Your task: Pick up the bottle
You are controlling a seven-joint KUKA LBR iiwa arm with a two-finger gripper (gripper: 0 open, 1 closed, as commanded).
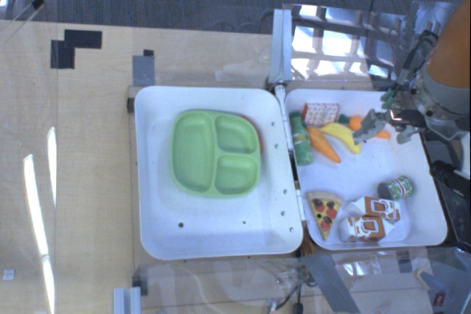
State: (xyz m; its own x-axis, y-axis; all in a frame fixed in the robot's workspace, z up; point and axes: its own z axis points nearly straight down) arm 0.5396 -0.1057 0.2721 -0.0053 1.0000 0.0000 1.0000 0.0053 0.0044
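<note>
The bottle [299,137] is green with a darker cap and lies lengthwise along the left wall of the right bin [383,162]. It touches the orange carrot [324,145] on its right. My gripper [369,126] hangs over the upper part of the right bin, near the right end of the banana [343,135], well to the right of the bottle. Nothing shows between its tips. The arm's grey wrist and orange band reach in from the right edge.
A red-and-white box [321,113] stands near the bin's back wall. A green can [398,188], a pizza slice [324,209] and a clear bag of brown packets [374,220] lie at the front. The left bin [154,217] holds a green divided plate [215,153].
</note>
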